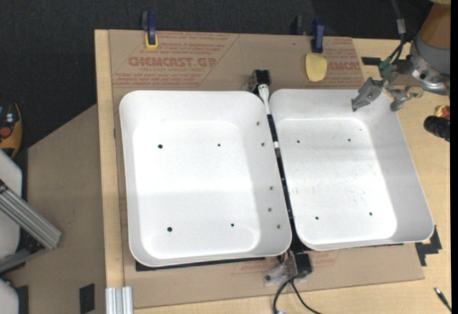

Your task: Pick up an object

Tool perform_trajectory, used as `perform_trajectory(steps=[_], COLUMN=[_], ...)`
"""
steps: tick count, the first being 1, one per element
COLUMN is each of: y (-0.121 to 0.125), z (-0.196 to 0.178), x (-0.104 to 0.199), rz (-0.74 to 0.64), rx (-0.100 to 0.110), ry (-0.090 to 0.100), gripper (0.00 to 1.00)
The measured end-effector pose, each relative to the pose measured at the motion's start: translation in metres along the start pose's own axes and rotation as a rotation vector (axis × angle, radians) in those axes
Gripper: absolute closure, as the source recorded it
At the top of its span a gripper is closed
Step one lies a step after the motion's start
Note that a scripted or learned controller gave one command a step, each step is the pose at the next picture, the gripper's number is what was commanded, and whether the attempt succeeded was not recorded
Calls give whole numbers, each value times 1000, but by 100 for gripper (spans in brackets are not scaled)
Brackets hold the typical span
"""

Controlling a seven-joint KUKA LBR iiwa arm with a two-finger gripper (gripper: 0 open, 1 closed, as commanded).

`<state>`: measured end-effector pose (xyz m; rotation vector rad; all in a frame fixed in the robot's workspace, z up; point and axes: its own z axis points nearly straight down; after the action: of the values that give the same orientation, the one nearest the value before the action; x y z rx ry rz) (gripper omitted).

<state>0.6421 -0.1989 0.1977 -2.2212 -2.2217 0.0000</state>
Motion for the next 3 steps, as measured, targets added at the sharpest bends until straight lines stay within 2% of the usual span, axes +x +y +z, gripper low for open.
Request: perform_trajectory(steps=[1,2,3], y=[1,-10,9], z=[-11,-56,-246], x=[0,-27,-25], rz=[-1,2,-3], rx=[-3,-7,-22], ry=[-1,-4,-9], gripper=[100,100,100])
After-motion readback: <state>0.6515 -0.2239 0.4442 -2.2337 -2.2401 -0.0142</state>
